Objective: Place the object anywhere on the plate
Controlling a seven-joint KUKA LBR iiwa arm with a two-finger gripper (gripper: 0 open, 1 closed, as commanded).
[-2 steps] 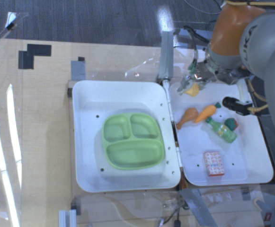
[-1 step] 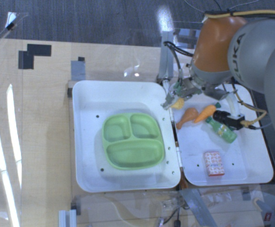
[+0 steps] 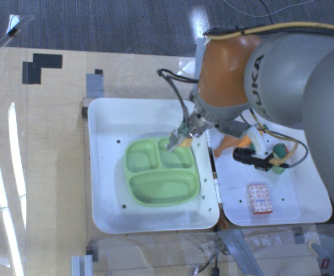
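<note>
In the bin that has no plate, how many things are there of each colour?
Orange: 1, a piece
Green: 1, a small round thing
Red and white: 1, a box
Total: 3

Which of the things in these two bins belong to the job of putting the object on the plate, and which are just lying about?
For the job: green plate in the left bin; pincer above its far right corner; small orange bit beside the pincer, possibly the object.
Lying about, in the right bin: red-patterned box; small green ball; orange piece.
</note>
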